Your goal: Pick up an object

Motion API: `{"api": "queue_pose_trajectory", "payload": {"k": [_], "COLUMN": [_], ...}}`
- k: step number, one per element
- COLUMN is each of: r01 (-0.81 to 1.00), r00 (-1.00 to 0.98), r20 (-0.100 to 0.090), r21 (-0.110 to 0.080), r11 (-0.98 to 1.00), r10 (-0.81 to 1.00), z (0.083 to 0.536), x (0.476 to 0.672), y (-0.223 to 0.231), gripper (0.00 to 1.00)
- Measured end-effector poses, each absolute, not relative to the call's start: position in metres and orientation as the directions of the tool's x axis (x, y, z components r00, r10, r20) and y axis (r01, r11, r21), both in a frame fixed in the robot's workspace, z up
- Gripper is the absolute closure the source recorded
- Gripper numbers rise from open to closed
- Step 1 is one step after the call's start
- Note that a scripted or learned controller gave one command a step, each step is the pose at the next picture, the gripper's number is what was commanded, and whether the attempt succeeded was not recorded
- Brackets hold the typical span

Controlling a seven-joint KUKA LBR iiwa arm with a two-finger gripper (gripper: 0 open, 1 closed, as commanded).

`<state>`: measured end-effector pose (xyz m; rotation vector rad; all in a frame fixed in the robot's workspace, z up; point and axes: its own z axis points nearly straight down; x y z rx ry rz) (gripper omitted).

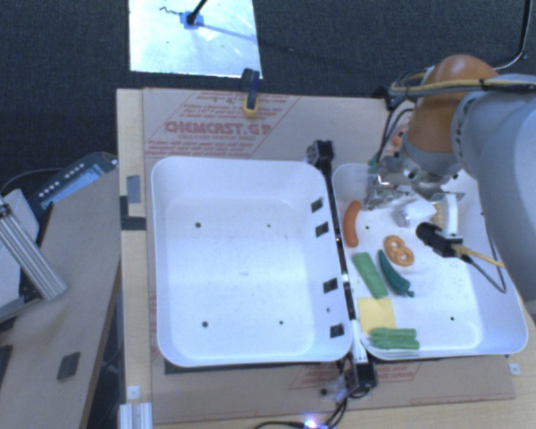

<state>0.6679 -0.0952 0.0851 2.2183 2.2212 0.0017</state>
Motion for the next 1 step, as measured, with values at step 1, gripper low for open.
{"api": "queue_pose_trajectory", "payload": {"k": [1], "r01": [1.000], "r00": [-0.001], "r20": [-0.001], "r21": [0.004], "r11": [0.001], "r10": [1.000], "z": [0.0856], "x": [0.6694], "y": [-0.1025], "gripper": [1.00]}}
